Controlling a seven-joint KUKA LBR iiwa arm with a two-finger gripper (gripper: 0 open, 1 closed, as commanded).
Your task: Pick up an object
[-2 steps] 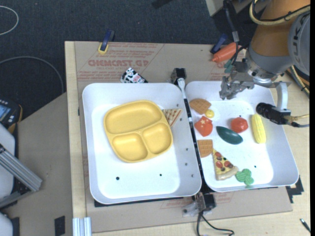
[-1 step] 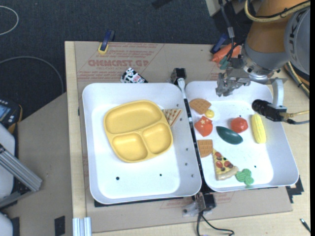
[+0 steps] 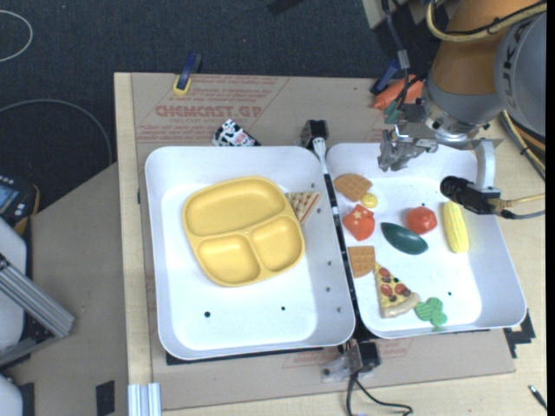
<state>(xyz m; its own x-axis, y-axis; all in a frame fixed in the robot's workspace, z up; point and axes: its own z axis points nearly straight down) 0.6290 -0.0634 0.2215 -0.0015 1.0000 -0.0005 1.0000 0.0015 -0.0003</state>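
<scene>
From above, the counter (image 3: pixel 217 94) carries two shallow white bins side by side. The left bin (image 3: pixel 173 302) holds a yellow divided plate (image 3: pixel 243 230), with a small waffle piece (image 3: pixel 304 204) touching the plate's right rim. The right bin (image 3: pixel 494 276) holds the toy food: a brown bread-like piece (image 3: pixel 352 185) near the top left, a small yellow piece (image 3: pixel 370 201) just beside it, a red pepper-like piece (image 3: pixel 359 224) below that, a square cracker (image 3: pixel 362 260) lower still, and a pizza slice (image 3: pixel 394 290) near the front with a green broccoli piece (image 3: pixel 431 311) just beside it. In the middle of the bin lie a dark green oval (image 3: pixel 404 237) and a red tomato (image 3: pixel 421 220), nearly touching, and a yellow corn cob (image 3: pixel 454 226) lies to their right. The grey arm with its orange band (image 3: pixel 477 37) reaches in from the right, and the claw (image 3: pixel 392 159) hangs over the upper left part of the right bin, above and to the right of the bread-like piece. Nothing shows between its fingers; whether they are apart or together I cannot tell at this size.
</scene>
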